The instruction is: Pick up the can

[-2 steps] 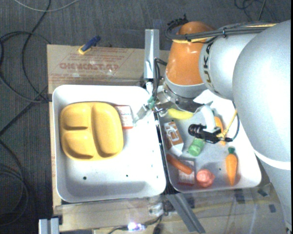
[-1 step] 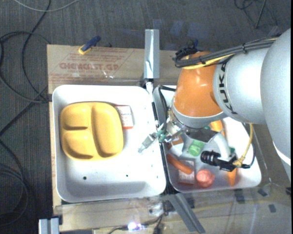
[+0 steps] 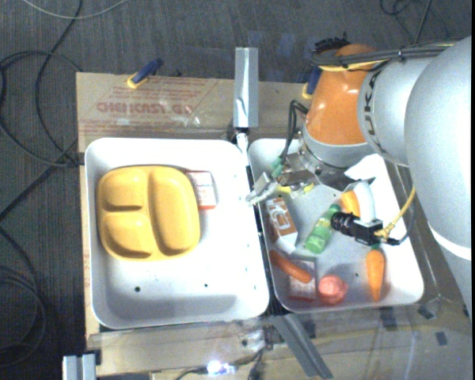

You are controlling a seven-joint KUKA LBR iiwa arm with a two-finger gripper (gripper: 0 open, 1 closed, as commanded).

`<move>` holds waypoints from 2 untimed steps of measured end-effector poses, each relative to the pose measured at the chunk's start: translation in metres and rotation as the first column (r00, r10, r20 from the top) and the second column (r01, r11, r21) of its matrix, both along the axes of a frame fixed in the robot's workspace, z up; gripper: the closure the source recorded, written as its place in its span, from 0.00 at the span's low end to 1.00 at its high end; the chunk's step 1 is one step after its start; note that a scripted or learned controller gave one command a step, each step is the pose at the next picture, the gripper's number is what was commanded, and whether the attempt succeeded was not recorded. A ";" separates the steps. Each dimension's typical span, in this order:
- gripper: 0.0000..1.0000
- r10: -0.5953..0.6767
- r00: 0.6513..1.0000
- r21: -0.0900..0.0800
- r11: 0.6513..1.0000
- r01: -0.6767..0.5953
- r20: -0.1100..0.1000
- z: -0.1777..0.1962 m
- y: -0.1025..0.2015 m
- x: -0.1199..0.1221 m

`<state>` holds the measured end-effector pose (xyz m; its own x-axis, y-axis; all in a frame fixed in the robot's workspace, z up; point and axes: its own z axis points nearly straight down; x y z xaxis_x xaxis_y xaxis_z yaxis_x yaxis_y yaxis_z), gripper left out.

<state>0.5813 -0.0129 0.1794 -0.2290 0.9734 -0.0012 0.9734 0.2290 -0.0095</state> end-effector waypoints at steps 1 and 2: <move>0.00 -0.060 0.998 0.001 0.998 0.060 0.002 0.001 -0.040 -0.016; 0.00 -0.022 1.000 0.006 1.000 0.022 0.012 -0.059 -0.091 -0.014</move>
